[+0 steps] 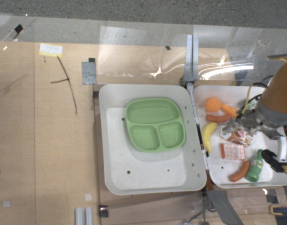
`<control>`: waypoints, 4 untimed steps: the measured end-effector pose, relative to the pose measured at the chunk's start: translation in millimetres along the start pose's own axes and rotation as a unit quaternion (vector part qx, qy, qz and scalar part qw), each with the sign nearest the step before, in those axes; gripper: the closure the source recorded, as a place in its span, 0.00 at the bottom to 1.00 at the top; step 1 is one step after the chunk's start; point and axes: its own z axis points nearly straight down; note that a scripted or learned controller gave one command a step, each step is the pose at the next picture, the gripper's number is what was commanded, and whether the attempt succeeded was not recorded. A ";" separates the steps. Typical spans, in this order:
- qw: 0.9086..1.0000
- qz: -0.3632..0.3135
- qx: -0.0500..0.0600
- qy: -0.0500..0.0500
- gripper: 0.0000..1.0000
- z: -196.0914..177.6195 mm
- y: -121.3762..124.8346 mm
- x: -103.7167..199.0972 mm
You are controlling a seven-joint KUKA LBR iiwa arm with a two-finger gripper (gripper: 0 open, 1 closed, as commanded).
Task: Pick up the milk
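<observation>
The gripper (240, 120), its open-or-closed state impossible to tell, hangs in the right bin (214, 175) just above the milk (233, 151), which lies flat beside the banana (208, 136).

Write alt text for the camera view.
A gripper hangs over the right bin above a milk carton, beside a banana, carrot, sausages and green bottle. The left bin holds a green divided plate.

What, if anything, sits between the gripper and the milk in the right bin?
Nothing visible does. The gripper hangs right over the milk in the right bin. The sausage and banana lie to the camera's left of it, and a red-and-white packet lies nearer the camera.
</observation>
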 end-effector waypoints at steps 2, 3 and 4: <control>1.000 0.000 -0.006 0.002 0.00 -15.3 4.5 1.4; 0.995 0.098 -0.001 0.003 0.00 6.8 14.6 -56.4; 0.985 0.171 0.014 0.001 0.00 11.8 3.5 -70.4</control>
